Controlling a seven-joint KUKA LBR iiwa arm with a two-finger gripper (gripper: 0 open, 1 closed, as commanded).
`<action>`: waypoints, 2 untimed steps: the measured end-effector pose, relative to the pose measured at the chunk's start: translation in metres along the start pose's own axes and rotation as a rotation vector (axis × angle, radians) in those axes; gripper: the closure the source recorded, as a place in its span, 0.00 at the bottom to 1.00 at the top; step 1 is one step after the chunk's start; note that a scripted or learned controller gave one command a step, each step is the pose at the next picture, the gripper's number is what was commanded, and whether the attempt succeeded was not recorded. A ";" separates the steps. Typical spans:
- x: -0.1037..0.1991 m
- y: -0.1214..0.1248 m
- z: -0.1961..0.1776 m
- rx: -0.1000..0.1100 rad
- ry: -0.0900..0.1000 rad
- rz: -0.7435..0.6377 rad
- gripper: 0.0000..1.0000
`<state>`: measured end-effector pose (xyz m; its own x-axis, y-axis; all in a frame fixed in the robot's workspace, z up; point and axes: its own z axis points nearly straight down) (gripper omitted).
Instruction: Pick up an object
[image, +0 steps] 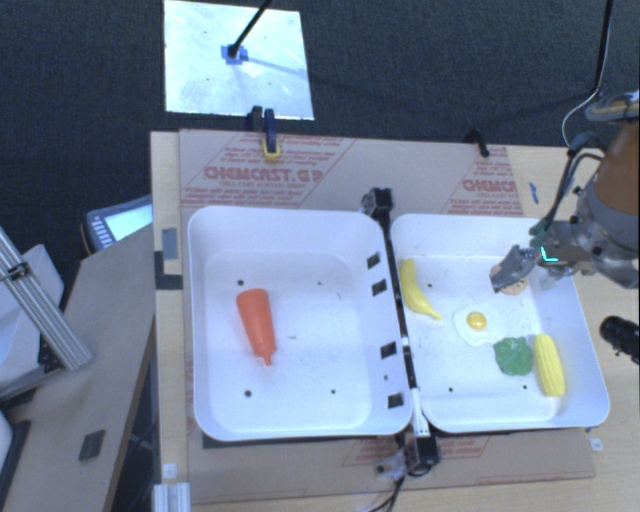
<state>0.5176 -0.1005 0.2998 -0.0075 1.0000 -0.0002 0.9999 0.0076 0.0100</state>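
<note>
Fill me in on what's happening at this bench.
A robot arm reaches in from the right, its end effector low over the right bin, beside a small tan item. A banana, egg, green piece and corn lie there. A carrot lies in the left bin.

— Arm (612, 205)? Reaching in from the right edge, grey, wrist bent down and leftward.

— And the gripper (512, 272)? Hanging low at the end of that wrist, tilted toward the left, a small teal light glowing just behind it.

— Cables? Looping up from the wrist along the right side.

— Anything gripped? Too small and blurred to judge.
</note>
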 end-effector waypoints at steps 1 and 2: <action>0.000 0.001 -0.011 -0.004 0.000 -0.004 1.00; 0.131 0.017 -0.016 0.007 0.005 -0.009 1.00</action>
<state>0.5337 0.0306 0.3162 -0.0169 0.9998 0.0049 0.9999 0.0169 0.0030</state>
